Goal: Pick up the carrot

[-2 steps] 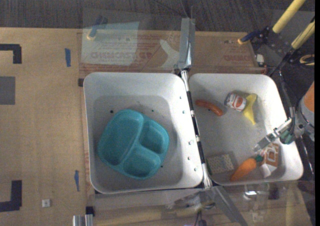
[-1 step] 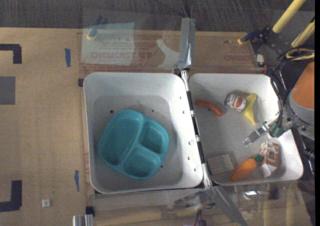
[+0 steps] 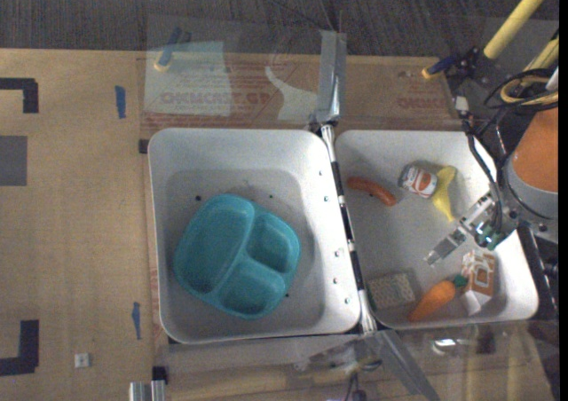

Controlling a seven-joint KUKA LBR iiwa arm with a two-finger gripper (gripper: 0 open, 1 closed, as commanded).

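Observation:
The carrot (image 3: 433, 300) is orange with a green top and lies near the front wall of the right bin (image 3: 524, 302), pointing to the lower left. My gripper (image 3: 459, 232) hangs over the right half of that bin, a little behind the carrot and apart from it. It is open, and nothing sits between its fingers.
The right bin also holds an orange-red sausage (image 3: 371, 191), a small can (image 3: 417, 179), a yellow banana (image 3: 444, 192), a tan sponge (image 3: 392, 287) beside the carrot and a small carton (image 3: 483, 271). In the left bin (image 3: 169, 160) lies a teal divided plate (image 3: 237, 255). Cables hang at the right.

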